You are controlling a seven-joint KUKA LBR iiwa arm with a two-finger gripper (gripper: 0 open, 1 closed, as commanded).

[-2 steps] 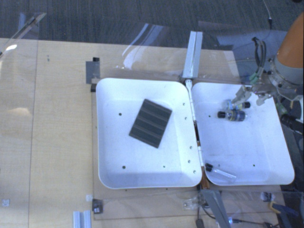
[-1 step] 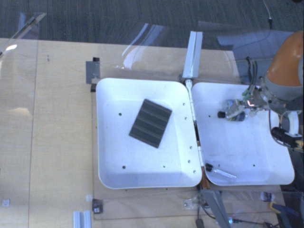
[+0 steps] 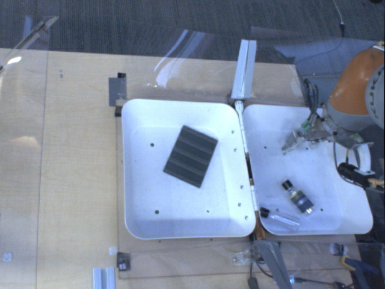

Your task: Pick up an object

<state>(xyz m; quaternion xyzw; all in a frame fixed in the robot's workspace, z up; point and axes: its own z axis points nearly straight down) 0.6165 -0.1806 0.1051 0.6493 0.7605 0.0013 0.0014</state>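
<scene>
From the overhead camera I see the two white bins side by side on the wooden bench (image 3: 60,161). The left bin (image 3: 138,215) carries a dark ribbed rectangular block (image 3: 190,156), lying flat and turned at an angle, a little toward the far side of the bin's middle and apart from every wall.

The right bin (image 3: 337,221) carries two small things near its front edge. A small bottle with a dark cap and a blue label (image 3: 298,198) lies on its side, roughly midway across the bin and somewhat back from the front wall. A clear, tube-like item with a dark tip (image 3: 280,220) lies close to the front-left corner, just beside the rim that divides the bins. The two are near each other but not touching.

My arm (image 3: 361,92) comes in from the right, its orange band above the far-right corner of the right bin. The gripper (image 3: 299,138) sits over the far part of the right bin, well apart from the bottle and the tube. I see nothing between its fingers, and I cannot tell how wide they stand, as they blur against the white floor.
</scene>
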